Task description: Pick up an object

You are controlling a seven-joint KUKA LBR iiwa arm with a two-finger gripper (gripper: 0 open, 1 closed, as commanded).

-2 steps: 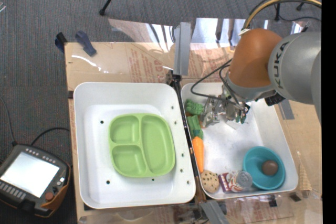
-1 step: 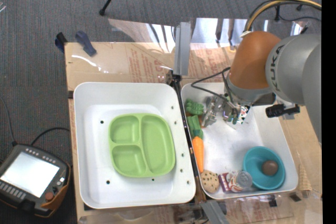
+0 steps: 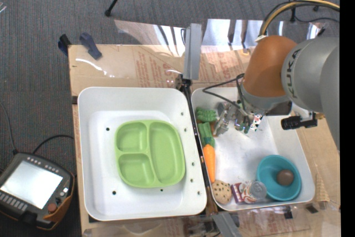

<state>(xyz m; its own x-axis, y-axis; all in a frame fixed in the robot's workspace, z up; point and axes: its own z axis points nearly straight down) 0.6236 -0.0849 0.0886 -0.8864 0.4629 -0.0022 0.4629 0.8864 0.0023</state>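
My gripper [image 3: 232,121] hangs over the upper left part of the right bin [image 3: 247,161], just right of a green toy [image 3: 206,115] and a green strip [image 3: 205,132] lying along the bin's left wall. Below them lies an orange carrot [image 3: 209,162]. A speckled cookie [image 3: 222,191] sits at the bin's front left corner, with a red-and-white wrapper [image 3: 241,192] and a silvery round lid [image 3: 257,189] beside it. A blue bowl [image 3: 272,185] at the front right holds a brown ball [image 3: 285,177]. I see nothing held in the gripper.
The left bin [image 3: 100,114] holds a light green divided plate [image 3: 150,153]. A divider rail [image 3: 194,119] runs between the bins. The grey arm with its orange band [image 3: 269,72] fills the upper right. A handheld pendant [image 3: 33,188] lies off the bench at lower left.
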